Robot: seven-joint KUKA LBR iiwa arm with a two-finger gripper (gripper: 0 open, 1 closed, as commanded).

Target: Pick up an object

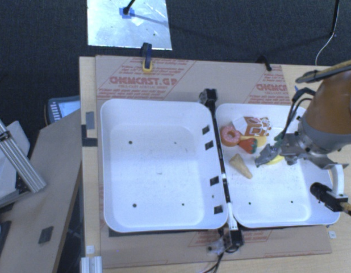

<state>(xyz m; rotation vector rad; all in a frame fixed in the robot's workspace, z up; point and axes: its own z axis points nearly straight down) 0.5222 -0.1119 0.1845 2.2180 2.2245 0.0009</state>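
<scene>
Where dark carpet (249,16) surrounds the bench (181,75), two white bins (158,169), hand (270,155) state unclear, foil sheet (128,16).

Toy foods (244,140) in right bin (278,209)

I see two white bins (158,169), a pink doughnut (229,135), a red piece (247,145), a tan wedge (241,166), something yellow (273,160), and a grey, orange-banded arm (329,110).
</scene>
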